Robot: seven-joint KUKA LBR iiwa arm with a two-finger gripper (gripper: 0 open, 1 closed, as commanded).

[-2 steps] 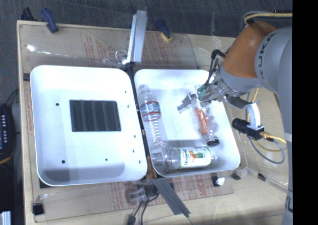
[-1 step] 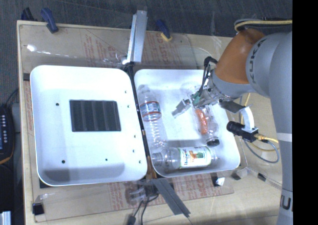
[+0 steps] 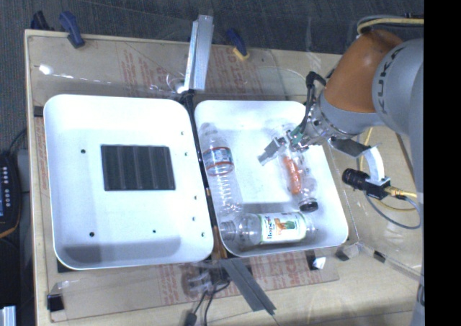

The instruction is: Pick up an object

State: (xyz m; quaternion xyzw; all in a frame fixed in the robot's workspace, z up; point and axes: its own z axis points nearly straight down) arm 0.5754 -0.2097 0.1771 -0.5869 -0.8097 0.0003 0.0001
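— Bottles are lying in the right bin (image 3: pixel 252 117), three of them. Are you seeing the same?

— I am. A clear water bottle (image 3: pixel 220 170) with a red label is stretching along the left wall, its cap pointing toward the far edge. A bottle with a green and orange label (image 3: pixel 270 228) is lying across the near wall, almost touching the water bottle's base.

— And the third?

— A small clear bottle with orange contents (image 3: pixel 297 177) is lying on the right side of the bin, its black cap (image 3: pixel 308 206) pointing toward the near wall, just above the labelled bottle.

— Where is the gripper (image 3: pixel 292 139) sitting?

— It is hanging inside the right bin, directly over the far end of the orange-filled bottle. It may be touching that bottle, but I am not making out the contact.

— Is it spread, or pinching something?

— I cannot tell; glare and clear plastic are blurring that spot. Nothing is showing as lifted.

— And the arm (image 3: pixel 382 94)?

— It is reaching in from the right, its orange band (image 3: pixel 356 73) hanging over the bin's far right corner.

— What is the left bin (image 3: pixel 72 123) holding?

— A dark ribbed rectangle (image 3: pixel 137 168) is sitting flat in its middle.

— Anything around the bins?

— Blue clamps (image 3: pixel 72 29) are gripping the far edge of the bench (image 3: pixel 374 245), and a metal bar (image 3: pixel 199 51) is standing between the two bins at the far side.
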